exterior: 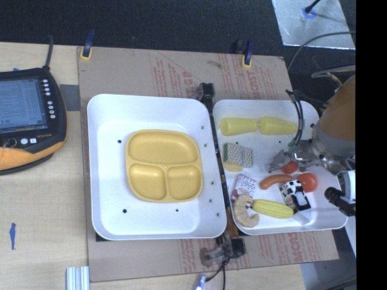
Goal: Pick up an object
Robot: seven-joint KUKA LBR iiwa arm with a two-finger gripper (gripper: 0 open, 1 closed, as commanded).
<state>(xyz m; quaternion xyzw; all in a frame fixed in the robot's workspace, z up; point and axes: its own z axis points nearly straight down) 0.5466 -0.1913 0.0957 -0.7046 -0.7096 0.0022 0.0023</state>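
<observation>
The right bin (266,106) holds several small items. Two pale yellow pieces (259,125) lie along its far side, with a green-and-yellow block (238,155) below them. An orange sausage (276,180), a red round piece (307,180), a black-and-white toy (294,193), a corn cob (273,208), a tan curled piece (243,209) and a small patterned card (244,182) crowd the near half. My gripper (291,161) hangs low over the bin's right middle, just above the sausage and a small red item (290,168). The grey arm (338,122) comes in from the right.
The left bin (103,162) carries a yellow divided plate (164,165). A tablet-like pendant (27,116) lies on the bench at far left. Clamps (247,53) hold the cardboard sheet at the back. A black cable (299,116) loops over the right bin's far right corner.
</observation>
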